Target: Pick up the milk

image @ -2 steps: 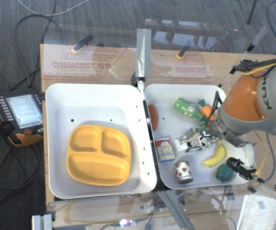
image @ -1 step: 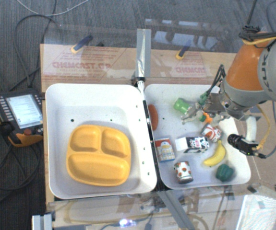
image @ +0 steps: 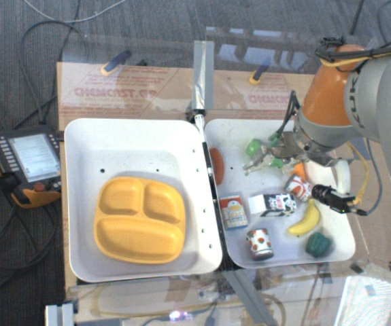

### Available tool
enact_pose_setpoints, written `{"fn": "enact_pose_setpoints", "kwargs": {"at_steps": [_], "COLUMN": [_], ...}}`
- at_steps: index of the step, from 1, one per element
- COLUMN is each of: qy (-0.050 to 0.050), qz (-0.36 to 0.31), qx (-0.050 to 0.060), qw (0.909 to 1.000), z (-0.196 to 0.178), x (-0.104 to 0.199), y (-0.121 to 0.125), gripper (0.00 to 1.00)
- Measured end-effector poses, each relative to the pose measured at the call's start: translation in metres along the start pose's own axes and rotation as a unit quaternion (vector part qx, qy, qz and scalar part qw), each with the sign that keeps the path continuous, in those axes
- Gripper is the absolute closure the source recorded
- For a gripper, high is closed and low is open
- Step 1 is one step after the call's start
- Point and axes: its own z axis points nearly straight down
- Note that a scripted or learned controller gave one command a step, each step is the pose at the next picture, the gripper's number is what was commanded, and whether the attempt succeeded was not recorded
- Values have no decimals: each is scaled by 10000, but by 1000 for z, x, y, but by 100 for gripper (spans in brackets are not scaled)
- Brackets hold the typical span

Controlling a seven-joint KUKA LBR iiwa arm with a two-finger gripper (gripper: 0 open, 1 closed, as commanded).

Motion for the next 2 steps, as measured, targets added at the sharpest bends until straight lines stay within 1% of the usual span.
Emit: {"fn": "enact_pose_setpoints", "kwargs": {"at_steps": [1, 2], "qy": [-2, 17], "qz": [1, -393], "qx": [0, -6], "qw": [10000, 9992], "z": [0, -57], "x": [0, 57], "y": [0, 14], "gripper": [0, 0]}}
